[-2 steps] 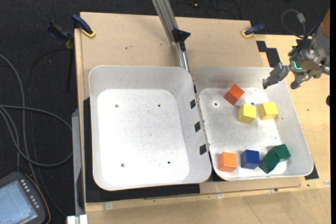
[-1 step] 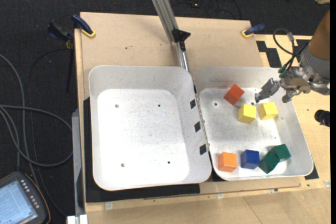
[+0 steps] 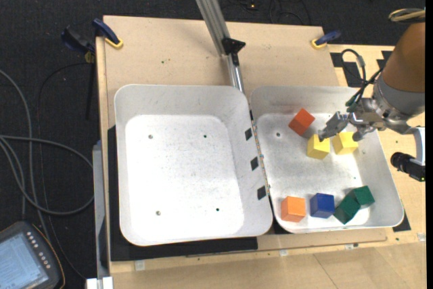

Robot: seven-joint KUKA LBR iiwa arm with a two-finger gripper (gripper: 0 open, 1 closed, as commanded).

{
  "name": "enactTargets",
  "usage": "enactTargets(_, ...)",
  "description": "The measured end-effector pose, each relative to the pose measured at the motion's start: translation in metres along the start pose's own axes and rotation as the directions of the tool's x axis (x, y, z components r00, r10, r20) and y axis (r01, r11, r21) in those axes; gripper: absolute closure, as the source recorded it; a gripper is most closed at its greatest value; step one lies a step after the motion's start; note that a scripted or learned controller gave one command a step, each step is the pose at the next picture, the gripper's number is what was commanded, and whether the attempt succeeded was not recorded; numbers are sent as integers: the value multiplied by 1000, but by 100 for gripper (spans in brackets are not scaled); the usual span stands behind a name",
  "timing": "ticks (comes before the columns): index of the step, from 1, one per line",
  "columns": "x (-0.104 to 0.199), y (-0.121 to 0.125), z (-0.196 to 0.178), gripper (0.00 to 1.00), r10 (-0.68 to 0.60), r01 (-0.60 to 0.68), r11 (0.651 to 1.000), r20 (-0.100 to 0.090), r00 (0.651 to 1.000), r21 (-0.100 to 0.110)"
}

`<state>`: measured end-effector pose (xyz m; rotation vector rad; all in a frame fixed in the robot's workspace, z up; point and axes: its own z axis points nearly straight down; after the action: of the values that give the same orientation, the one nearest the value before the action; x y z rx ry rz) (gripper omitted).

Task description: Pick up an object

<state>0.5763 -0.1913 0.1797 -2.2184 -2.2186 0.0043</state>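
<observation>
In the right bin (image 3: 385,172), my gripper (image 3: 344,130) hovers over two yellow blocks. Its fingers are spread open, one finger (image 3: 331,127) reaching toward the left yellow block (image 3: 318,147), the other by the right yellow block (image 3: 346,143). I see nothing held between the fingers. An orange block (image 3: 302,122) lies just left of the gripper. Along the bin's front edge sit another orange block (image 3: 293,208), a blue block (image 3: 323,205) and a green block (image 3: 355,204).
The left bin (image 3: 135,145) lies beside the right one. A slanted metal pole (image 3: 206,0) comes down to the gap between the bins at the back. Clamps (image 3: 108,34) grip the board's back corners. Cables trail on the floor at left.
</observation>
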Motion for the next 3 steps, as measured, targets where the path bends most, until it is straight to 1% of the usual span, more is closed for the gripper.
enactTargets(1, 7, 7, 51, 0, -2, 2, 1000, 0, 1000, 0)
enactTargets(2, 6, 8, 37, 100, 0, 0, 1000, 2, 1000, -6)
enactTargets(3, 8, 4, -6, 100, -1, 1, 1000, 3, 1000, -10)
